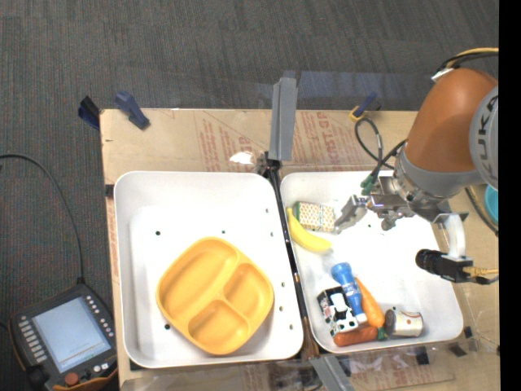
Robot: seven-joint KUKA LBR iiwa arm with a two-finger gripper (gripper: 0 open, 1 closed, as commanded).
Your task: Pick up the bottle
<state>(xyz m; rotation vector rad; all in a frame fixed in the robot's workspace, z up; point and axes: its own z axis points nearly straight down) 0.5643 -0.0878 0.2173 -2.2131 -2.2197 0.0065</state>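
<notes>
Tool [352, 215] poised over the upper part of the right bin [423, 243], near the banana [308, 236]; fingers apart, nothing between them. Bottle [348, 289] below and slightly toward the viewer, lower in the same bin, blue cap up-left, long axis roughly parallel to the carrot [369, 301] touching its side.

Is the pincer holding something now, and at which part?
Nothing is held: the pincer hangs above the right bin, apart from the bottle.
</notes>
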